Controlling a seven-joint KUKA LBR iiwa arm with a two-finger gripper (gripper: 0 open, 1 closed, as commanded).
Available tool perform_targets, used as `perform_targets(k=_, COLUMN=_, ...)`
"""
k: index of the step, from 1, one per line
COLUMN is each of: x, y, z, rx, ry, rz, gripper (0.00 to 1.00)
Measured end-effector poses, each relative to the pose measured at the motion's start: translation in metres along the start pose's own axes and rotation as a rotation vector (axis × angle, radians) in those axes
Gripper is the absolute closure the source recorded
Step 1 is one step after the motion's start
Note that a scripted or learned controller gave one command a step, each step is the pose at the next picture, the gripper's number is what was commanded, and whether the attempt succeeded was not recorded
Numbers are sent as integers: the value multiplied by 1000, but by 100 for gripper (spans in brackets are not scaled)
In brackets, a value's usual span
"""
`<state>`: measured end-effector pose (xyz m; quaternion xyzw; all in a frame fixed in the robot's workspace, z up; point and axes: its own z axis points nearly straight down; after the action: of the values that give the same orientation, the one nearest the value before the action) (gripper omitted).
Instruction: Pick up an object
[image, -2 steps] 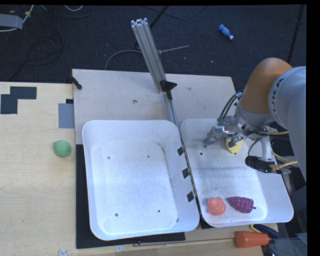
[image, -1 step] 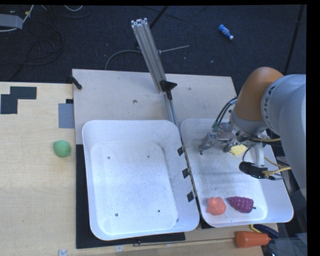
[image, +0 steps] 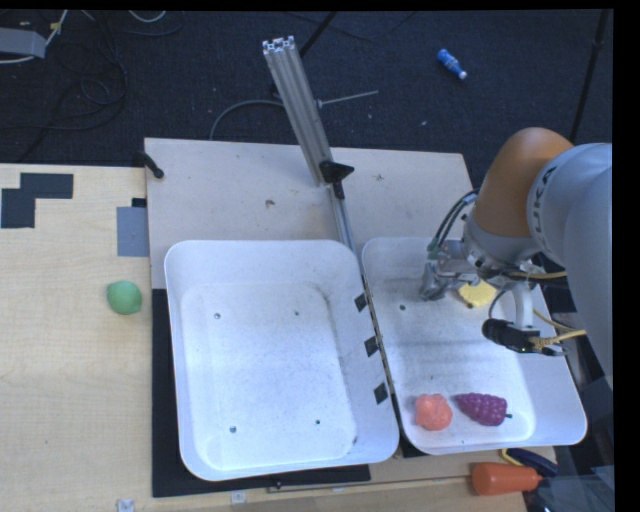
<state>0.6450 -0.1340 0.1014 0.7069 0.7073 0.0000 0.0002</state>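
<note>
The right bin (image: 410, 350) holds an orange-red round object (image: 433, 412) and a purple grape-like bunch (image: 482, 407) near its front edge. A yellow object (image: 477, 293) lies at the bin's back right, partly hidden by the arm. My gripper (image: 434, 285) hangs low over the back of the right bin, just left of the yellow object. The arm's grey body and orange band (image: 520, 180) loom above it.
The left bin (image: 200, 270) sits beside the right one, with black clips (image: 371, 345) along the shared edge. A green ball (image: 125, 297) rests on the wooden bench at the left. An orange object (image: 505, 478) lies in front of the right bin. A metal rail (image: 305, 110) slants behind the bins.
</note>
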Motion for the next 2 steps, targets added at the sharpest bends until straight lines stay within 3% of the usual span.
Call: perform_targets(k=2, x=-2, y=2, z=-89, rx=-3, ry=0, rz=0, gripper=100)
